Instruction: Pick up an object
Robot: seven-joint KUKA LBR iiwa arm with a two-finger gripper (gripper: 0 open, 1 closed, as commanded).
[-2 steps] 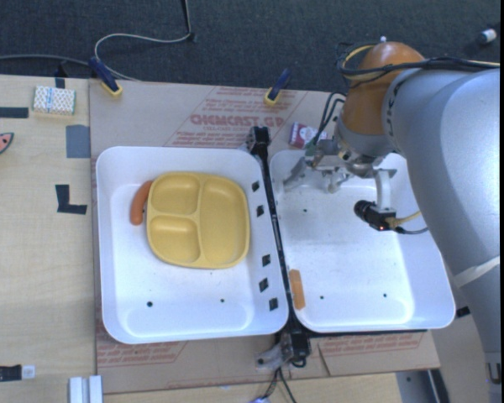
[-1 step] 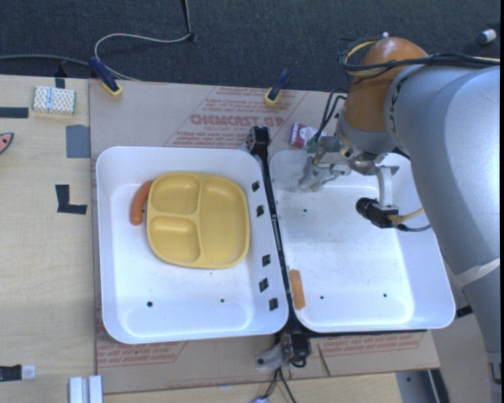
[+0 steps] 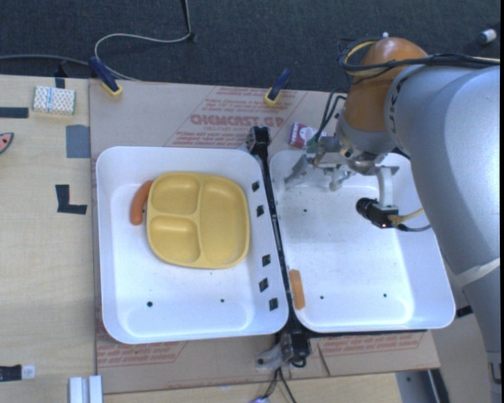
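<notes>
The left bin (image 3: 122,309) holds a yellow divided plate (image 3: 198,219), and an orange sausage-shaped piece (image 3: 138,203) lies against the plate's left side. In the right bin (image 3: 420,305), a small orange piece (image 3: 296,289) rests by the left wall near the front. My gripper (image 3: 317,175) hangs over the far left corner of the right bin under the orange-banded wrist (image 3: 385,65). Its fingers (image 3: 297,171) are spread open with nothing between them, well away from both orange pieces.
A small red and white packet (image 3: 300,133) lies on the cardboard just behind the right bin. A black part with a cable (image 3: 378,212) hangs off the arm over the right bin. Clamps (image 3: 105,74) hold the cardboard's far edge. The bulky grey arm (image 3: 462,166) covers the right side.
</notes>
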